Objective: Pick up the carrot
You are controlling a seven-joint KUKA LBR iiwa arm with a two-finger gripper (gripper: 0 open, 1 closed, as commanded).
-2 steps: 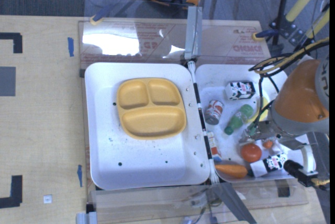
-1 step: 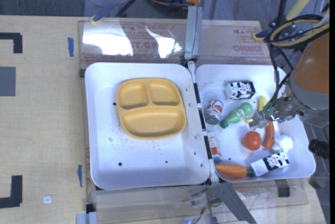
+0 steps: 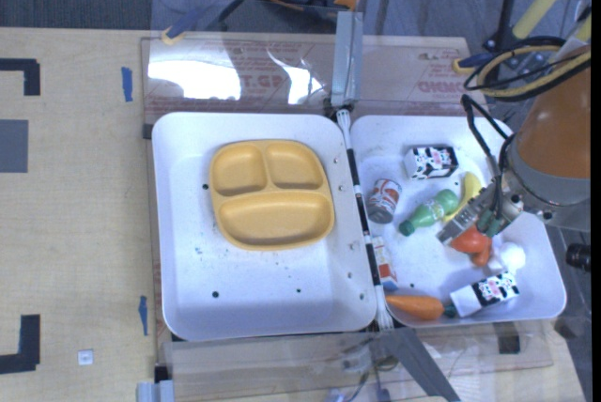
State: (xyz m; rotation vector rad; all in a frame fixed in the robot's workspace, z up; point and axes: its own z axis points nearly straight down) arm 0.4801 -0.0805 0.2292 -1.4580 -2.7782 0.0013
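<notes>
The carrot [image 3: 414,305], orange with a green tip, lies on its side along the front wall of the right bin [image 3: 545,301], near the bin's front left corner. My gripper [image 3: 479,220] hangs over the right part of that bin, well behind and to the right of the carrot and apart from it. Directly under the gripper sits a red-orange item [image 3: 472,244] with a green top. The grey arm with its orange band [image 3: 562,135] reaches in from the right.
The right bin also holds a cow-print carton [image 3: 431,161], a small can [image 3: 383,200], a green bottle [image 3: 428,212], a yellow piece [image 3: 470,186], a white lump [image 3: 513,255] and a second cow-print carton [image 3: 486,290]. A yellow divided plate [image 3: 272,192] lies in the left bin [image 3: 178,231].
</notes>
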